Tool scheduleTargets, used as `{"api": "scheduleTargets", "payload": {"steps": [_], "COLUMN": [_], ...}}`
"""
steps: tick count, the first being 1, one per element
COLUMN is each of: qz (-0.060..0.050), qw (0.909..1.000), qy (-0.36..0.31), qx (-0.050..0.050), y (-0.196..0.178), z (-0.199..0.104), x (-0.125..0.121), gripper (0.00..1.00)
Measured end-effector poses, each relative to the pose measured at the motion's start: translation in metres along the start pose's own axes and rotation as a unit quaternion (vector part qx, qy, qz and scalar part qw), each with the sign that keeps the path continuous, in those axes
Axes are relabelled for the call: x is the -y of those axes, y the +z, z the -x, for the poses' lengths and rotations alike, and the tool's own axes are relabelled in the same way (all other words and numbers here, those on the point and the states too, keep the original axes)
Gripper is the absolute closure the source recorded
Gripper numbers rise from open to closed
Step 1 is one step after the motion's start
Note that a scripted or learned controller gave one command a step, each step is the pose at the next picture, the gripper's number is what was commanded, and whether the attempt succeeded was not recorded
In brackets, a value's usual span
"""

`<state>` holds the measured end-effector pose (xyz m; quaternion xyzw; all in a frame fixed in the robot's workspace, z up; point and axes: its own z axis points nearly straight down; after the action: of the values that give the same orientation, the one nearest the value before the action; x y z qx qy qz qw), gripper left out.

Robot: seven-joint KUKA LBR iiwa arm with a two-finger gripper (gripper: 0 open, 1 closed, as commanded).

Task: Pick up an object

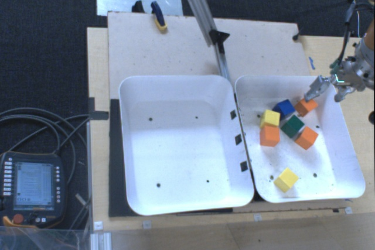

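Gripper [314, 92]: metallic, finger state cannot be told, at right bin's [345, 143] far edge beside a small orange block [306, 106].
Blocks: matte cubes.
Writing: none legible.

Dark carpet floor [47, 20], pale wooden bench [263, 50]

Single camera fixed high above bench [258, 47], looking down at slant, far enough to frame both white bins [176, 88]; arm enters from right.

Coloured cubes [288, 126] in right bin [345, 149]
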<state>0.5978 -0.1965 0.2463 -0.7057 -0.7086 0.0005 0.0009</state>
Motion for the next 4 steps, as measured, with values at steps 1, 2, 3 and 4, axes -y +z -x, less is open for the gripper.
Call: {"api": "scheduleTargets", "payload": {"steps": [1, 2, 3, 4], "qz": [0.002, 0.000, 0.000, 0.000], "qw": [1.0000, 1.0000, 1.0000, 1.0000], "qy": [-0.001, 0.001, 0.001, 0.000], "qx": [0.001, 0.000, 0.000, 0.000], "y": [-0.002, 0.041, 0.103, 0.142], "z": [0.000, 0.005, 0.005, 0.004], "x": [-0.001, -0.005, -0.003, -0.003], "gripper": [0.00, 0.00, 0.00, 0.00]}}
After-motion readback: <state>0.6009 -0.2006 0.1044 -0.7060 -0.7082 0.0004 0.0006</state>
